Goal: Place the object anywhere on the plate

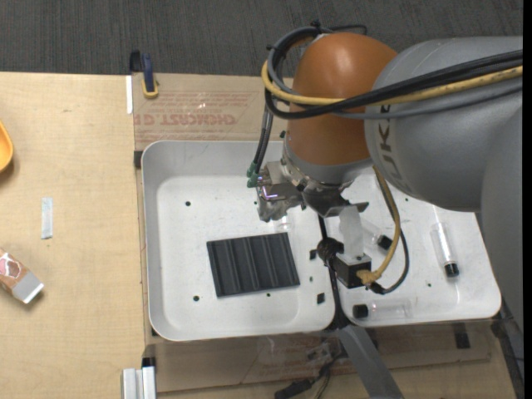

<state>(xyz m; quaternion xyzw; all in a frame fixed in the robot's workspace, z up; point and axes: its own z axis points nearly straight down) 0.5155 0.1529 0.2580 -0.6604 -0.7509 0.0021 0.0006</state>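
Observation:
A dark ribbed rectangular plate point(253, 264) lies flat in the left white bin point(166, 223), toward its front. My gripper point(273, 199) hangs under the orange wrist band, above the bin floor just behind the plate's far right corner; the wrist hides most of it. In the right bin point(478, 293) a clear tube with a black tip point(444, 252) lies near the right wall. A second clear piece with a black cap point(384, 309) rests by that bin's front wall.
The grey arm and its yellow and black cables point(391, 248) cover the divider between the bins. On the wooden bench to the left lie a small white strip point(46, 219), a red and grey block point(18, 278) and an orange item point(3, 148). A blue clamp point(147, 75) stands behind the left bin.

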